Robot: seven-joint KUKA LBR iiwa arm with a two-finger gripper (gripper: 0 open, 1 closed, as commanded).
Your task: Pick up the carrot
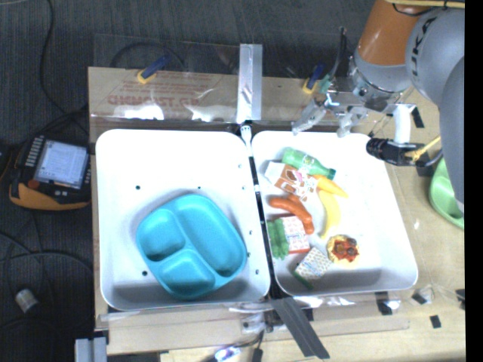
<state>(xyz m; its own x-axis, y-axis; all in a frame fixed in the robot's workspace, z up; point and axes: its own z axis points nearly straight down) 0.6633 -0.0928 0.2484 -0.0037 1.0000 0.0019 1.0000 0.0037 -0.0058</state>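
Note:
The carrot [291,206], a short orange-red stick, lies in the right bin [385,217] near its left wall, among other toy foods. My gripper [321,127] hangs over the bin's back rim, above and behind the carrot and well apart from it. Its two fingers are spread, open, with nothing between them.
Around the carrot lie a green bottle [306,161], a small carton [294,180], a banana [332,204], a green and red pack [287,235], a checked packet [313,263] and a pizza piece [344,249]. A blue divided plate [192,246] sits in the left bin [121,172].

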